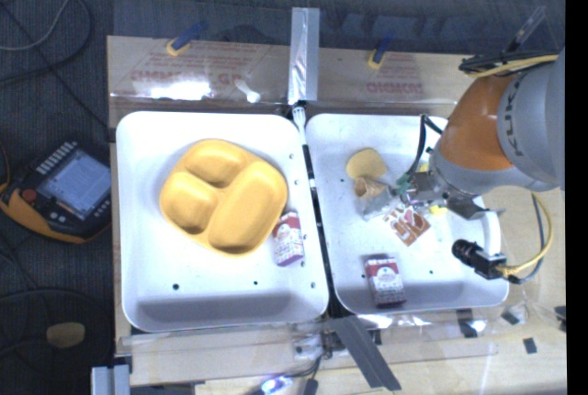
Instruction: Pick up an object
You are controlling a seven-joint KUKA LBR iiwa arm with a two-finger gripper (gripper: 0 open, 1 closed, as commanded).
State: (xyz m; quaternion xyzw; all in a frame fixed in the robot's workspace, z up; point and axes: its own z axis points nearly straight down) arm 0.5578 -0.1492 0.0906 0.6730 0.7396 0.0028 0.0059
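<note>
My gripper (405,194) reaches down into the right bin (347,228) from the right, under the grey arm with its orange band (470,129). It sits just right of a small brown object (371,188) and just above a red and white packet (408,224). A tan rounded piece (365,164) lies a little further back to its left. A small red box (383,278) rests near the bin's front wall. In the left bin (138,228) lie a large yellow lumpy object (222,194) and a small red and white can (288,238).
A ridge (312,200) divides the two bins. A black cable connector (476,257) hangs over the right bin's right edge. An orange and black hand-held pendant (62,189) lies on the floor left of the bench.
</note>
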